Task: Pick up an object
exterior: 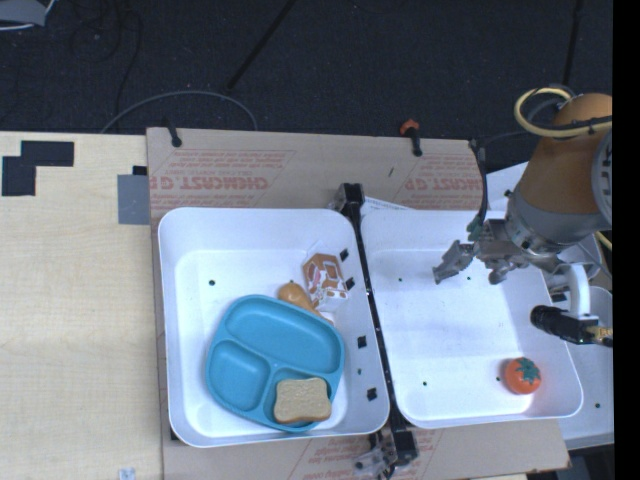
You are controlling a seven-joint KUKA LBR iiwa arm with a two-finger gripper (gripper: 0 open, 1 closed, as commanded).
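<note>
My gripper [472, 267] hangs over the upper right part of the right bin [470, 408], its two fingers spread open with nothing between them. A small orange-red fruit toy [521, 375] lies in the same bin's front right corner, well below the gripper and apart from it. In the left bin [185, 268] a blue divided plate [262, 353] carries a slice of bread [302, 400]. Beside the plate's far edge lie a small orange piece [293, 294] and a wrapped snack packet [324, 276].
A black divider [366, 318] runs between the two bins. Both bins rest on a cardboard sheet [300, 173] on the pale wooden bench [70, 298]. The white floor of the right bin spreads wide to the left of the fruit toy.
</note>
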